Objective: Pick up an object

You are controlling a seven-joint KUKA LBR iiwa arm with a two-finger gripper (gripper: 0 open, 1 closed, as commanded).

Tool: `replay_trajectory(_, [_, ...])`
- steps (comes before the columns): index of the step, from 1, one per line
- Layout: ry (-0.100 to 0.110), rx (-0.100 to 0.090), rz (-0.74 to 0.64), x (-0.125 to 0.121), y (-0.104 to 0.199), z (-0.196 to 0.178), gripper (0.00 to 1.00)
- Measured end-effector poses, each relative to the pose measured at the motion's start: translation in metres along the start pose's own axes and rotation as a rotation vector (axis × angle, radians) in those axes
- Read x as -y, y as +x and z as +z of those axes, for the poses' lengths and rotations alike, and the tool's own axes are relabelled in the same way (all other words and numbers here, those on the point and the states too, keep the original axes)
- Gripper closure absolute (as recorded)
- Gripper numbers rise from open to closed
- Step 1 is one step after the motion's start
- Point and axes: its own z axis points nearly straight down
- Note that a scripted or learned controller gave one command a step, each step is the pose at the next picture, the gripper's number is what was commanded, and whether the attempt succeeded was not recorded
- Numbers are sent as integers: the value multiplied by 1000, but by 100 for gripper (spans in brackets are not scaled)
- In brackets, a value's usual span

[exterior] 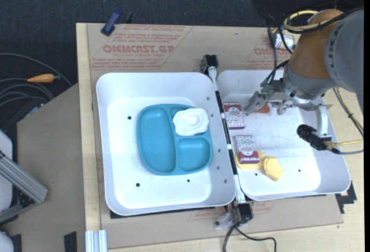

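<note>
My gripper [266, 106] hangs low over the back of the right bin [326, 171], its fingers spread open. A small orange-red piece [264, 109] lies in the gap between them; I cannot tell whether it is touched. Two red-and-white cartons [233, 117] [246, 150] lie along the bin's left wall. A yellow lump [273, 168] rests near the front, just right of the nearer carton. In the left bin [115, 152] sits a blue divided plate [165, 144] with a white lidded cup [191, 121] on its upper right part.
The grey arm with its orange band [315, 37] comes in over the right bin's back right corner. A black fitting with a yellow cable [312, 136] hangs over the bin's right side. A black clamp [209, 63] stands at the back between the bins.
</note>
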Motion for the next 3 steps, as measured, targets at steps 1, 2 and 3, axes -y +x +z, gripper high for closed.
replay_trajectory(1, [8, -3, -2, -48, -15, 31, 0])
replay_trajectory(2, [5, -1, -3, -49, -15, 20, 100])
replay_trajectory(3, [6, -4, -3, -63, 45, -76, 100])
